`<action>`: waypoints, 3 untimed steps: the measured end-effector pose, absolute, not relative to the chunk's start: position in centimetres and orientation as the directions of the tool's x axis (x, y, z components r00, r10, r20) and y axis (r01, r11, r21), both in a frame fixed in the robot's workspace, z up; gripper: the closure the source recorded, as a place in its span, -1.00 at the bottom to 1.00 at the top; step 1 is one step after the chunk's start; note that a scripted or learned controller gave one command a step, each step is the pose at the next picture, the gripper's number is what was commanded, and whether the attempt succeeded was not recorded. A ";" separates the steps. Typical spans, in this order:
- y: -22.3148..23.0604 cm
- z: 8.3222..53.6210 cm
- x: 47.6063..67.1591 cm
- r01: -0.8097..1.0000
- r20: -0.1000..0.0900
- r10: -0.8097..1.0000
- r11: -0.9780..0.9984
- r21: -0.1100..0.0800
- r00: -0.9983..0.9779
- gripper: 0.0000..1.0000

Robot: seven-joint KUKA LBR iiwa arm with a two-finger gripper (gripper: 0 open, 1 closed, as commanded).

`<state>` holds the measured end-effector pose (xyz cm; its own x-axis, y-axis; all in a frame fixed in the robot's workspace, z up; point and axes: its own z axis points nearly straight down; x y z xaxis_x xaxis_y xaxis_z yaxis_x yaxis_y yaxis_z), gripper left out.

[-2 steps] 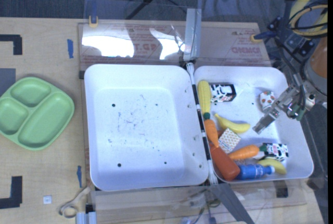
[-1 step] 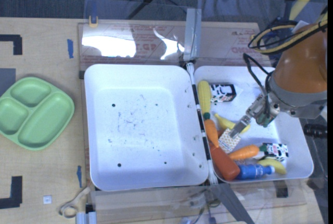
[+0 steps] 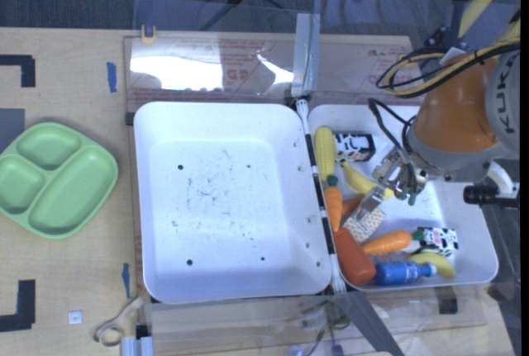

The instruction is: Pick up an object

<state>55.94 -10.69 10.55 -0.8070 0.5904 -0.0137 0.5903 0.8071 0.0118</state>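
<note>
The gripper (image 3: 382, 196) hangs over the right bin (image 3: 475, 218) (near its left wall), its fingers pinching a perforated beige block (image 3: 364, 220). Beside it lie a corn cob (image 3: 326, 154), a banana (image 3: 364, 178) and a carrot (image 3: 333, 208).

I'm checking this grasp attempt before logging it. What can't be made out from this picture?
- Gripper, camera view: too small and cluttered to tell whether it holds anything.
- Speckled block: partly under the gripper; contact unclear.
- Black-and-white carton: print too small to read.
- Arm: cut off by the right edge.
</note>
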 end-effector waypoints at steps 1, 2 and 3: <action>-15.8 11.5 53.4 0.601 -0.003 0.601 0.799 0.002 -0.799 -1.00; -15.8 12.5 53.6 0.602 -0.008 0.602 0.798 0.006 -0.798 1.00; -6.3 18.9 54.9 0.645 -0.003 0.645 0.764 0.003 -0.764 1.00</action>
